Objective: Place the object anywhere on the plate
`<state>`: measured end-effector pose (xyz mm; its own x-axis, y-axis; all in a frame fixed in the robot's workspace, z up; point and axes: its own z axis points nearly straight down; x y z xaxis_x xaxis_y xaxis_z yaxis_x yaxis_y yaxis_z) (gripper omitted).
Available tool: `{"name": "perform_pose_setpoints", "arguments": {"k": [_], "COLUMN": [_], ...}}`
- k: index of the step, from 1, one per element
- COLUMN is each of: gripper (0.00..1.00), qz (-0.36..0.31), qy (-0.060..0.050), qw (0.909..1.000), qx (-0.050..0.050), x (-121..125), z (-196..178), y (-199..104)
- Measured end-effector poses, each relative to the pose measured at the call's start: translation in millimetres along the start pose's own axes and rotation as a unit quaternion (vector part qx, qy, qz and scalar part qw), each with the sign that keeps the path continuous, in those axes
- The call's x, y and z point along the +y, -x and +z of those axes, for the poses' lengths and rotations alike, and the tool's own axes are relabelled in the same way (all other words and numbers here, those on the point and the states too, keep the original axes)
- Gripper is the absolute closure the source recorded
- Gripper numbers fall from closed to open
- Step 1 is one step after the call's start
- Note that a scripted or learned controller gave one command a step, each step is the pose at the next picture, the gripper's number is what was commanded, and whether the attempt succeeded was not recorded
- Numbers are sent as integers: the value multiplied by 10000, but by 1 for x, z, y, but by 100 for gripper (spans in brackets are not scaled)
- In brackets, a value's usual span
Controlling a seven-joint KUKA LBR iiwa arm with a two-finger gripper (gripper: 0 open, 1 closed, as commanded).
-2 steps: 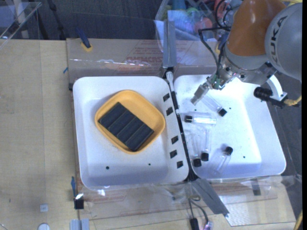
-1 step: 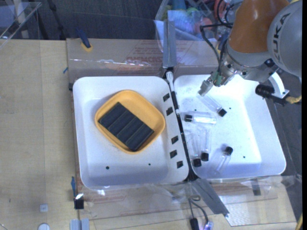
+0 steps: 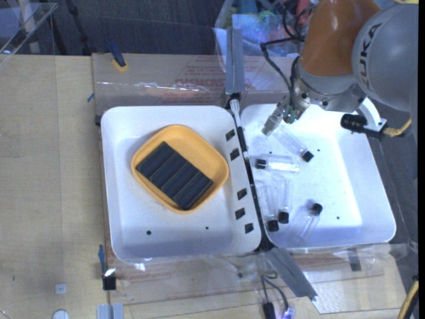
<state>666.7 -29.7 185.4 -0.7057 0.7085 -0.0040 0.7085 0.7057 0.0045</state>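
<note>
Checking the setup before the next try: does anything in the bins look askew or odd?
Nothing looks damaged. The yellow plate sits skewed in the left bin with a dark ridged pad on it. Clear vials lie scattered at different angles in the right bin.

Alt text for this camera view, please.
A robot arm's gripper hangs over the right bin, where several clear vials with black caps lie scattered. In the left bin sits a yellow plate bearing a dark ridged block.
</note>
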Motion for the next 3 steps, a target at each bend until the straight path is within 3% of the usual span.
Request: {"name": "perform_pose_setpoints", "arguments": {"k": [1, 2, 3], "gripper": [100, 100, 100], "qz": [-777, -2085, -2926], "qy": [-7, -4, -3], "qw": [9970, 9780, 9562], "qx": [13, 19, 22], "x": [10, 20, 10], "z": [-2, 0, -1], "y": [-14, -33, -62]}}
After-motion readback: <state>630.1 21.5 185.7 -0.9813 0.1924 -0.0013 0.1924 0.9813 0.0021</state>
